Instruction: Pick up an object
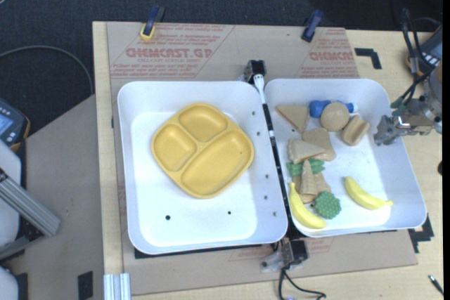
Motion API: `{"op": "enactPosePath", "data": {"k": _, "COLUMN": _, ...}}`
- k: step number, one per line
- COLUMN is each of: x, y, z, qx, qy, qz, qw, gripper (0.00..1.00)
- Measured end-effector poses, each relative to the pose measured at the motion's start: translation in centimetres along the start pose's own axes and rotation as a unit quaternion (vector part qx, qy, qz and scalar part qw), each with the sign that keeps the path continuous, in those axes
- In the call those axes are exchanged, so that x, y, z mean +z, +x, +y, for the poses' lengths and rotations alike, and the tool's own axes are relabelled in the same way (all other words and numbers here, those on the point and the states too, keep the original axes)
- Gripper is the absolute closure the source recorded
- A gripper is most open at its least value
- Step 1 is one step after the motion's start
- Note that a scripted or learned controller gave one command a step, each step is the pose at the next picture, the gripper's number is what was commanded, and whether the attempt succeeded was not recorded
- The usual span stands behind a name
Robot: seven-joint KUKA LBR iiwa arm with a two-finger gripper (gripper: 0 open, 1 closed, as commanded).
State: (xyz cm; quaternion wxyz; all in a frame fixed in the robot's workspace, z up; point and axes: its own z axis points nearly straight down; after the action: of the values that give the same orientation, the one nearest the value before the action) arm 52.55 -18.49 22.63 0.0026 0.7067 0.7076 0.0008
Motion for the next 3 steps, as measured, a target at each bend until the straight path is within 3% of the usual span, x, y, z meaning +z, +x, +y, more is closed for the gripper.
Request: {"op": "enactPosePath", "data": {"k": 3, "x": 0.9, "y": 14.4, "z": 4.6, "qx": -0.001, "qy": 0.001, "qz": 0.001, "qw": 1.0000, "gripper": 1.00}}
